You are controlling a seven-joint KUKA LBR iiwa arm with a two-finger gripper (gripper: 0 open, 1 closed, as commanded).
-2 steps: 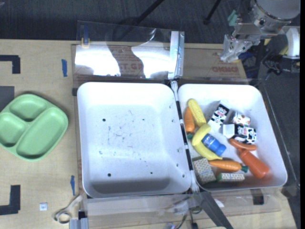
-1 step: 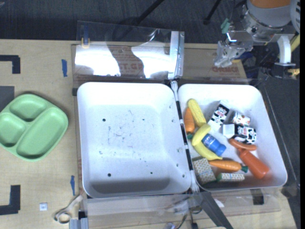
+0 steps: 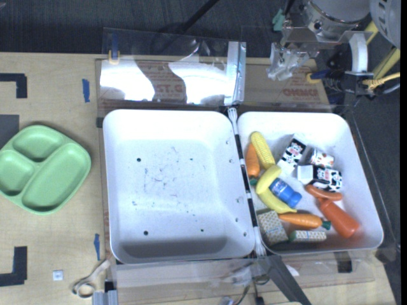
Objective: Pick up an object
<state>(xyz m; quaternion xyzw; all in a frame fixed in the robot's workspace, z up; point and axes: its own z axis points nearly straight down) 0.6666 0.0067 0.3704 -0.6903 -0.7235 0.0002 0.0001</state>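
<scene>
Two white bins sit side by side on the bench (image 3: 51, 75); the left bin (image 3: 172, 183) carries nothing to grasp, while the right bin (image 3: 362, 189) holds a crowded pile of small toy-like items. Among them are a corn cob (image 3: 261, 149) near the divider, a banana (image 3: 269, 189) curving below it, a blue can (image 3: 284, 192) lying against the banana, two cow-print blocks (image 3: 293, 152), a carrot (image 3: 300, 220) and a red-orange bottle (image 3: 339, 218) toward the near right corner. A green tray (image 3: 41, 168) rests on the bench well to the left, apart from both bins. The end effector (image 3: 284, 65) hangs above the back edge of the bench, beyond the right bin and clear of everything in it; nothing is between its fingers, and I cannot tell whether they stand apart or together. Any pile item would serve, and all look light and rigid, probably hollow plastic, so weight should be no trouble but smooth curved skins may slip. The corn looks the best pick: it lies fairly exposed at the pile's edge, and closing across its narrow middle should give a steady hold. The can is likely to roll, and the banana is hemmed in by its neighbours.
</scene>
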